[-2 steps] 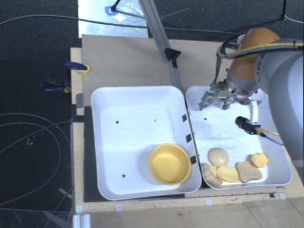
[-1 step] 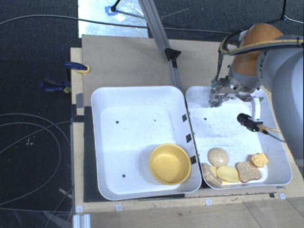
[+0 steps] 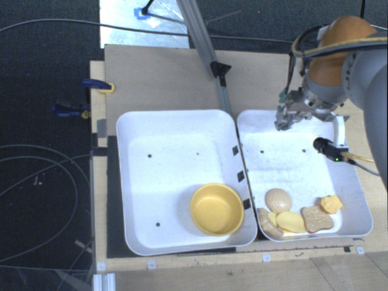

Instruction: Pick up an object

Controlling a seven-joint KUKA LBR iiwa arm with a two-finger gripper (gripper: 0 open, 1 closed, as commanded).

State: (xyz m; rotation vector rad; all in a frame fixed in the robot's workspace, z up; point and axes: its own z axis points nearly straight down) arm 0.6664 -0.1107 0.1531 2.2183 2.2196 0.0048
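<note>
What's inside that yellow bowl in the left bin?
The yellow bowl looks bare inside, just its own yellow bottom. It sits in the left bin at the near right corner. The patch of bin floor under it is covered, so that cannot be seen.

A single fixed camera looks down at a slant over the tabletop, taking in both white bins.

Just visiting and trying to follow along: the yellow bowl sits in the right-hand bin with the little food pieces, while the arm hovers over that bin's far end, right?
Not quite. The camera view shows the yellow bowl alone in the left bin. The little food pieces lie in the right bin, and the gripper is indeed over that bin's far end.
</note>
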